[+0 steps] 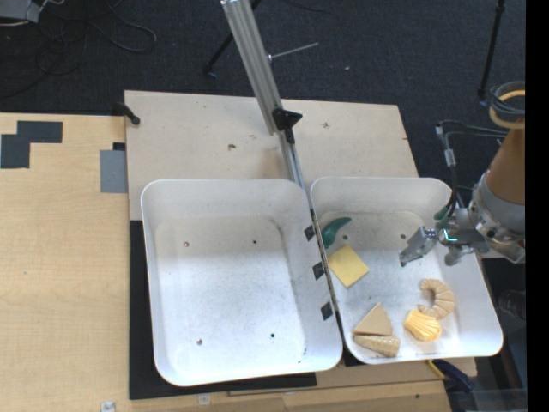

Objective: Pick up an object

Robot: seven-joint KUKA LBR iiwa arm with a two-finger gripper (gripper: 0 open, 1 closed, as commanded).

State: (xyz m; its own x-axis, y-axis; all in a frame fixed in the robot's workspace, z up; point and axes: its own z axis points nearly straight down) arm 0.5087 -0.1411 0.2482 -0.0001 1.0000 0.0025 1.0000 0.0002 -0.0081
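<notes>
My pincer (418, 248) hangs over the right bin (386, 191), near its right wall, and whether it's released or clenched I cannot tell from here. Nothing visibly between its tips. Below it lie a curled pastry (438, 297) and a yellow shell (422, 325); the tan wedge (375, 327) sits at the front edge. A yellow square (347, 266) and a green piece (333, 227) rest by the divider. Left bin (171, 197) beside it.

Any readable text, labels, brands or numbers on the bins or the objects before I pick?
None. No letters or numbers show on the flat yellow square piece, the green curved piece, the tan wedge, the two white bins or the tool.
</notes>
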